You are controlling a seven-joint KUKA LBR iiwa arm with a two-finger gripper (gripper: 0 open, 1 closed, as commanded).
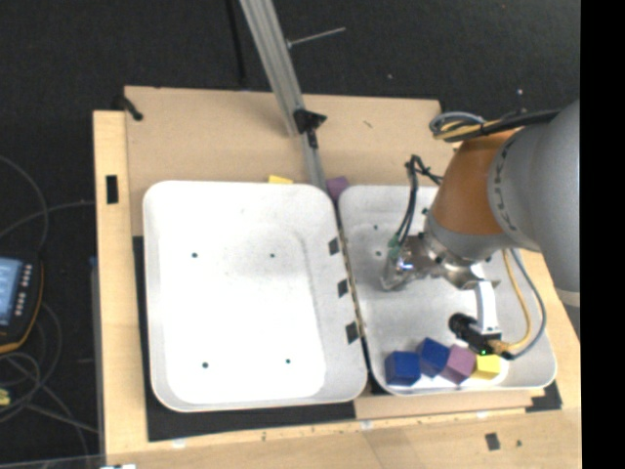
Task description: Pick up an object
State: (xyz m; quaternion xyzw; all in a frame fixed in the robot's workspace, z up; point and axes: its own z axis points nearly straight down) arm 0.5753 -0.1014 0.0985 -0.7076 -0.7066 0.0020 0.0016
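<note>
We see four small blocks gathered at the near edge of the right bin (383, 213): a blue cube (401, 367), a second blue block (433, 354) tilted beside it, a purple block (459, 362) touching that one, and a yellow block (486, 366) at the end.

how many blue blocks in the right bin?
2, both at the near edge of the right bin: one blue block near the left corner, another just right of it, touching. The arm may hide more.
</note>
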